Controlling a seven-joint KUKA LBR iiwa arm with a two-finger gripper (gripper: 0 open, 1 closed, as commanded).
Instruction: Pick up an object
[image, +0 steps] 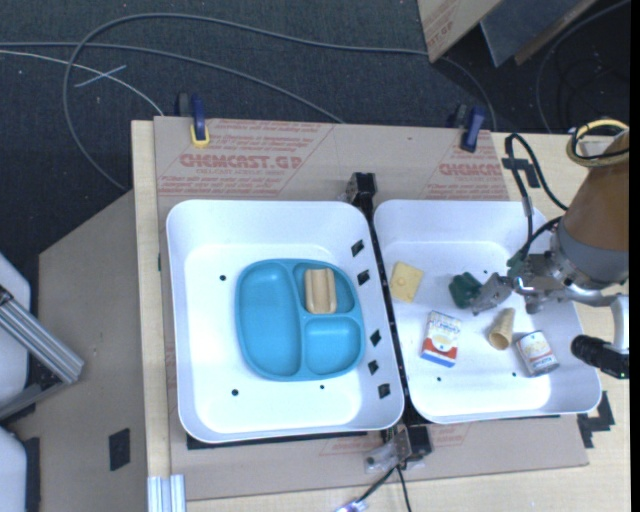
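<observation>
Camera view looks down on the worktop (250, 150) with two white bins: the left bin (200, 300) carries a blue divided tray (270, 320) with a tan block (319, 290) in its upper right compartment, while the right bin (470, 400) holds the loose pieces. Nearest the jaws (490, 297) lies a dark green object (464, 290), just beside or touching the fingertips; whether the jaws are parted or closed cannot be told at this size, and nothing is plainly between them. Close by sit a tan cone (500, 327), a small can (537, 352), a small red-and-white carton (440, 338) and a pale yellow block (406, 281). The green object looks small, light and probably rigid, best pinched across its narrow width; its rounded form may slip. The arm reaches in from the right, wrist low over the bin and tilted leftward.
</observation>
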